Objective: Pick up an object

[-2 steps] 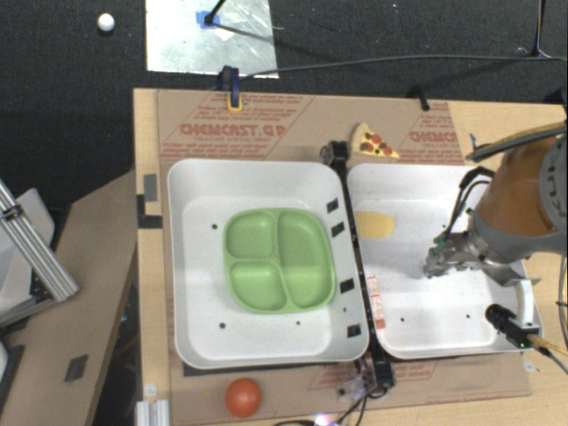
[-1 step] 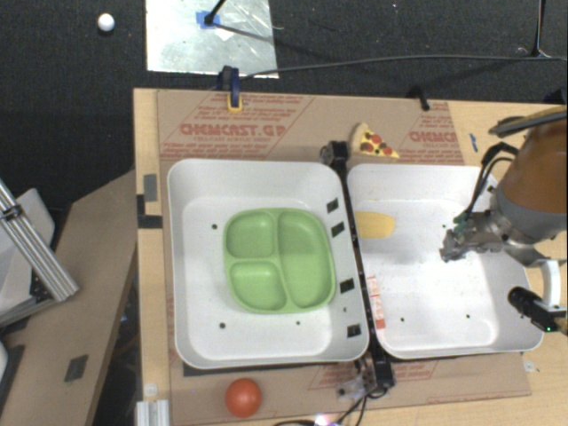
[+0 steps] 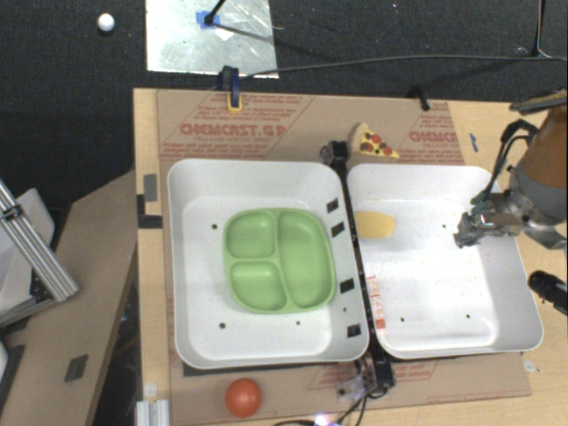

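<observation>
Bench: cardboard-covered bench (image 3: pixel 293 118) holding two white bins.
Yellow piece (image 3: pixel 374 226): lying in right bin (image 3: pixel 444 327), near its left wall.
Gripper (image 3: pixel 468 234): over right bin's right side (finger opening cannot be told), well apart from yellow piece.
Left bin (image 3: pixel 191 238): holds green divided plate (image 3: pixel 278 260).

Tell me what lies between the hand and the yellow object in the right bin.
Nothing: the camera view shows bare white bin floor between the hand and the yellow object.
</observation>
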